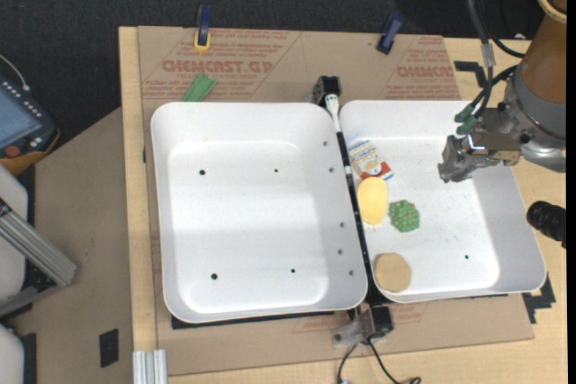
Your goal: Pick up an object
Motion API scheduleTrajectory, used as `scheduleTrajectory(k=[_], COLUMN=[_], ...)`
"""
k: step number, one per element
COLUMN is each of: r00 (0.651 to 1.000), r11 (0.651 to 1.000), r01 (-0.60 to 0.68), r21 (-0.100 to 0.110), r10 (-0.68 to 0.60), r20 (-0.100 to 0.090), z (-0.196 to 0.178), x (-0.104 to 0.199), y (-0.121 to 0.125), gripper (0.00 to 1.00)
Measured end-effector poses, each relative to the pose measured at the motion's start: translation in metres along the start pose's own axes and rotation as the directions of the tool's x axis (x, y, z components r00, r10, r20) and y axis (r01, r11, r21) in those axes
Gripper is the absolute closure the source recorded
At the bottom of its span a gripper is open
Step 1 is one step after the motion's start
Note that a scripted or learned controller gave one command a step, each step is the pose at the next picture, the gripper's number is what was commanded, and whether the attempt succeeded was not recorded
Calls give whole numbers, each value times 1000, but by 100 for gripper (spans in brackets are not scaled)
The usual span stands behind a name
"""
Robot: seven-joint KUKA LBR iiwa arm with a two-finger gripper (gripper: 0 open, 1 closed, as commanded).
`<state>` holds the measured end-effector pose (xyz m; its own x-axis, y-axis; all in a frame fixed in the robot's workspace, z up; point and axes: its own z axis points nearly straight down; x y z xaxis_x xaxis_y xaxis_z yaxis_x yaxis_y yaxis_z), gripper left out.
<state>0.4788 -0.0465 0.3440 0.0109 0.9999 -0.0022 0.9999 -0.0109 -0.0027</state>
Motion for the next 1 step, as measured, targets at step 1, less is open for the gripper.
scheduleTrajectory(k=[1], r00=[1000], r11=[1000], r01=[18], r21=[2], r10=[-18], r20=[-4], z=[16], x=[72], y=[0], gripper=[100])
